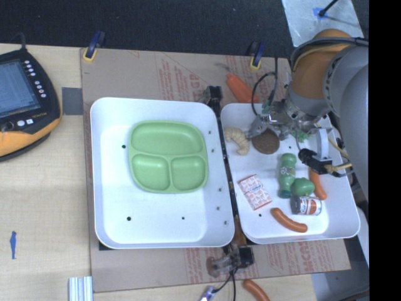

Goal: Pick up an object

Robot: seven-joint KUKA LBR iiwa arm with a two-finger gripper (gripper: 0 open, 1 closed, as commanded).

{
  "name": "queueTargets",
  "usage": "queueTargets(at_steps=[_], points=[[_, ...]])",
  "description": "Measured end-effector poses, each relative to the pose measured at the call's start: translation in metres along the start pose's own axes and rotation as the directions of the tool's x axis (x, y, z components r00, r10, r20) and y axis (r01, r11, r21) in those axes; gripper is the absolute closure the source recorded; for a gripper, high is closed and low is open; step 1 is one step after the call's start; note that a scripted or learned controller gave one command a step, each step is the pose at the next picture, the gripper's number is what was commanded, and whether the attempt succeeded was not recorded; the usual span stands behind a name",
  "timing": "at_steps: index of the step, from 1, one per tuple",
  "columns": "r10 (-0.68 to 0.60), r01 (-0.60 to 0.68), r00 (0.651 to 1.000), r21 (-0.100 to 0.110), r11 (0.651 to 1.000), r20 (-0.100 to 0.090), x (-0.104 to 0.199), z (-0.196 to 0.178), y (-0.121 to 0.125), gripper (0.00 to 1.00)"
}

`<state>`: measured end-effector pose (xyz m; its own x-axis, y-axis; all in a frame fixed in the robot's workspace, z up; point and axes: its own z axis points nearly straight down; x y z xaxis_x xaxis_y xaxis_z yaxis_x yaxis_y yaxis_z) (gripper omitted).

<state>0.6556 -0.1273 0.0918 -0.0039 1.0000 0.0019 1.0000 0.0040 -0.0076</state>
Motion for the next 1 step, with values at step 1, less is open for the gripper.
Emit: queueTargets(at_steps=[1], points=[[-0.001,0.001,1.000,0.002,1.000,0.000,0.0250,0.0001,0.0000,0.00]])
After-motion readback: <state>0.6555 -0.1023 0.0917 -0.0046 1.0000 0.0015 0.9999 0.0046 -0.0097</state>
